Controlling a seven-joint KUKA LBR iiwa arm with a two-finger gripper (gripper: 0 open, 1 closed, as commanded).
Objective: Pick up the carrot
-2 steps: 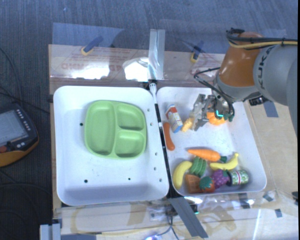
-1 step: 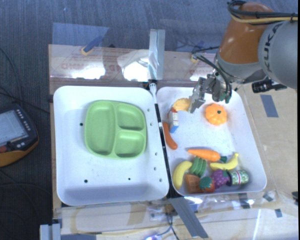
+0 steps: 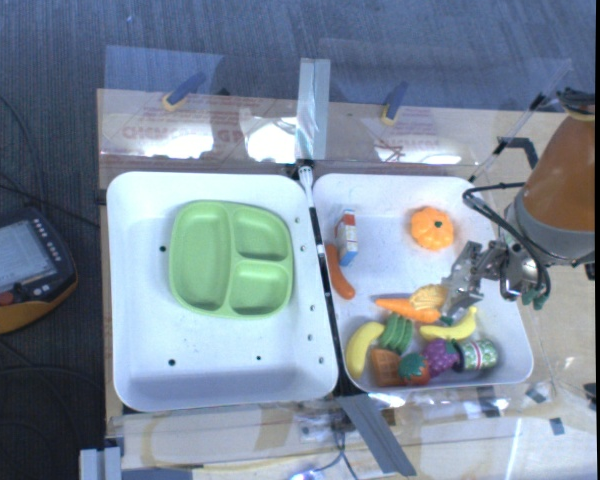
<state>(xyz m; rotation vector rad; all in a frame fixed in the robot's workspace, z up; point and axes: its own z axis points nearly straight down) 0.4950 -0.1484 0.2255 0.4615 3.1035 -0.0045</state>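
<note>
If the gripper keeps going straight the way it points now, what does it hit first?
The gripper points down and toward the view's left. Straight on, it would most likely meet the carrot first, near its pale yellowish end, with the banana just beside that line. Depth is hard to judge from this slanted view.

No text, label or number can be read.
</note>
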